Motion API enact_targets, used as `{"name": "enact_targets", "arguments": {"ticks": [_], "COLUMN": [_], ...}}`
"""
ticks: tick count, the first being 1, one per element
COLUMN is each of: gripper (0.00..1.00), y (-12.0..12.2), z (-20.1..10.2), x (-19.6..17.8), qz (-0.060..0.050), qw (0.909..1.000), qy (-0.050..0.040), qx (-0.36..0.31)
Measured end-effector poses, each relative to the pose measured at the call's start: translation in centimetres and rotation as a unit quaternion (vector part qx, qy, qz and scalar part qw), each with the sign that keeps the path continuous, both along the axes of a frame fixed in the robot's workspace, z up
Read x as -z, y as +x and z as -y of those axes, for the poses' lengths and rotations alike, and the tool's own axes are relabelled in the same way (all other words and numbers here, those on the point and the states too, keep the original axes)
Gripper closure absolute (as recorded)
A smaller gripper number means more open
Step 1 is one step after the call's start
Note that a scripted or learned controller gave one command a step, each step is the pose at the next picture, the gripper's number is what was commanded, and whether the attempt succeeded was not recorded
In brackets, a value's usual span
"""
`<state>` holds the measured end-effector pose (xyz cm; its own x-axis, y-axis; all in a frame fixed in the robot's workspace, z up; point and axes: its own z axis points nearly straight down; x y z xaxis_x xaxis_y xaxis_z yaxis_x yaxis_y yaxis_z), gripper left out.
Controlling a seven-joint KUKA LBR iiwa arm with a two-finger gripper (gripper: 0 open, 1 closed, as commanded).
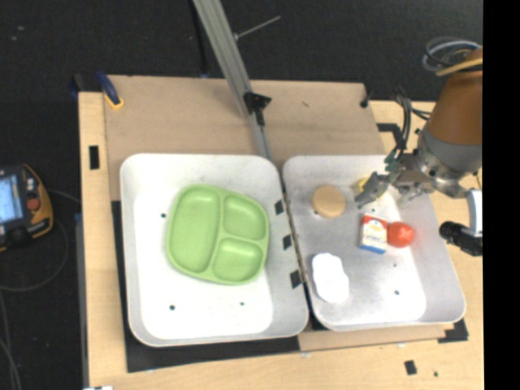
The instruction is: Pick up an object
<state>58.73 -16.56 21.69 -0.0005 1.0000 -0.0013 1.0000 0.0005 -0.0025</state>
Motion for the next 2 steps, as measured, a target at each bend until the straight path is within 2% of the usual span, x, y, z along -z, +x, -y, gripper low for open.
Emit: {"name": "enact_targets", "arguments": {"ticks": [1,2], "gripper": [0.00,0.00], "y": [0.0,0.6], "z": [-0.8,-0.2], "x": [5.6,11.0], "qz": [0.000,0.007], "qw": [1.0000,1.0000], "qy": [0.0000,-0.0039], "qx": [0.000,0.001]}}
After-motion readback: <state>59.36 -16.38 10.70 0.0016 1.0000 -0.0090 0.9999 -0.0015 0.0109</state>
